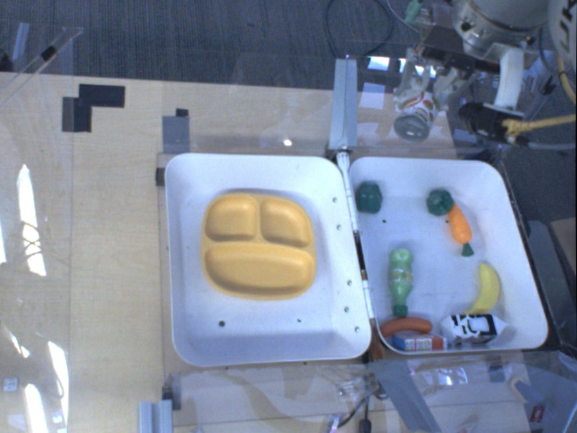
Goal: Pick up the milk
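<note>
The milk (473,327) is a small white carton with black patches, lying on its side in the front right corner of the right bin (514,215). My gripper (416,106) hangs beyond the back rim of that bin, near its left end, far from the milk. It is a blurred grey and clear shape below the arm's wrist, and nothing shows as held in it.
The right bin also holds a green bottle (399,278), two dark green pieces (369,197) (439,202), a carrot (461,225), a banana (488,289), a sausage (407,325) and a small flat box (419,342). A yellow divided tray (260,244) lies in the left bin (189,314).
</note>
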Motion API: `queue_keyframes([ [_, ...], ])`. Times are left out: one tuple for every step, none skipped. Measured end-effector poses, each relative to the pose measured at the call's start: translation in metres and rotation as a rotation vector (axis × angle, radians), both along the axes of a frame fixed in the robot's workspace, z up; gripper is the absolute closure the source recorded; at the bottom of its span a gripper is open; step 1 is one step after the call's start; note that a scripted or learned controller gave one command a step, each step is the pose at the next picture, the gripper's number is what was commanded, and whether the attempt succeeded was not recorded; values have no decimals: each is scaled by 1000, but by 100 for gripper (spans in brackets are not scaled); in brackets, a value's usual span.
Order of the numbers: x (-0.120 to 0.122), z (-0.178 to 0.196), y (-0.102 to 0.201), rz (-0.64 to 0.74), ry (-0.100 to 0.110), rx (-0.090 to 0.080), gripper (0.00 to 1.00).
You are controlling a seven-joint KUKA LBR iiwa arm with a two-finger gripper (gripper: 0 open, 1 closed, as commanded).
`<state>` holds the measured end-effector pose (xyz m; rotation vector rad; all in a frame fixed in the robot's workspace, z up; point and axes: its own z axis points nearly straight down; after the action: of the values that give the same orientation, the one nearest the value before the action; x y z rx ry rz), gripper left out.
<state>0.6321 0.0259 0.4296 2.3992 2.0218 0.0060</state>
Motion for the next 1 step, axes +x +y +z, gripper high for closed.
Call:
queue_keyframes([
  [37,6,54,-76,0,1,100],
])
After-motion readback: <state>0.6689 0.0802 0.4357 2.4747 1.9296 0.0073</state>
